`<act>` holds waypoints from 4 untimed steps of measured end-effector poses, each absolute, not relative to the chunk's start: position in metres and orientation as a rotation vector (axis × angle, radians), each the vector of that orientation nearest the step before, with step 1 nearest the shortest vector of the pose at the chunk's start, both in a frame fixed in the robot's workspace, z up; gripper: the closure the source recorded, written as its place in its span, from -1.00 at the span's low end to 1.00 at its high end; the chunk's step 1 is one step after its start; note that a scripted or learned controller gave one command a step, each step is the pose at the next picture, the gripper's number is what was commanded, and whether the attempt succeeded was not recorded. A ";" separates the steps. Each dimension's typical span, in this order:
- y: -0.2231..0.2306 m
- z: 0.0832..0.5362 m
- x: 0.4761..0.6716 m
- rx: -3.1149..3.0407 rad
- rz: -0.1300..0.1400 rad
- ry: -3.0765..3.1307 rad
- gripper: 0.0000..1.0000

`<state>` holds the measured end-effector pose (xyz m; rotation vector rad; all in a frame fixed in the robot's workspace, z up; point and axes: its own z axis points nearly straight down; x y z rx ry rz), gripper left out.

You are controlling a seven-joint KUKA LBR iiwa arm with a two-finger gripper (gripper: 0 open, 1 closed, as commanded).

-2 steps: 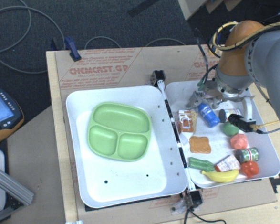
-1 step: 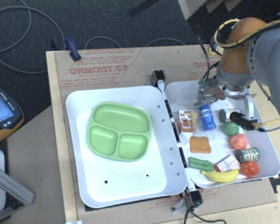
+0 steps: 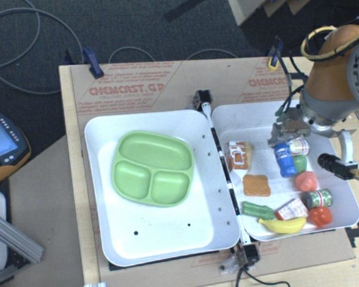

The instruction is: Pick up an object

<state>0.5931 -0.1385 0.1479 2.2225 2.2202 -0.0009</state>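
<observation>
My gripper (image 3: 287,135) hangs low over the upper middle of the right bin (image 3: 246,115), reaching in from the right. Directly below it in the view lies a blue bottle (image 3: 285,162) with a white cap end (image 3: 299,145); the gripper's lower end meets the bottle's top, and I cannot tell whether they touch. A green piece (image 3: 300,162) and a pink-red piece (image 3: 306,180) lie just right of the bottle.
The right bin also holds a snack packet (image 3: 240,155), toast (image 3: 256,185), a green cucumber (image 3: 258,210), a banana (image 3: 283,226), a small carton (image 3: 291,210), a can (image 3: 318,198) and a tomato (image 3: 320,216). A green divided plate (image 3: 152,167) lies in the left bin (image 3: 174,238).
</observation>
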 end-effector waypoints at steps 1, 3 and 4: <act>-0.138 0.147 0.593 2.223 -0.001 2.222 -1.00; -0.173 0.084 0.562 2.224 -0.002 2.222 -1.00; -0.200 0.124 0.638 2.218 0.003 2.224 -1.00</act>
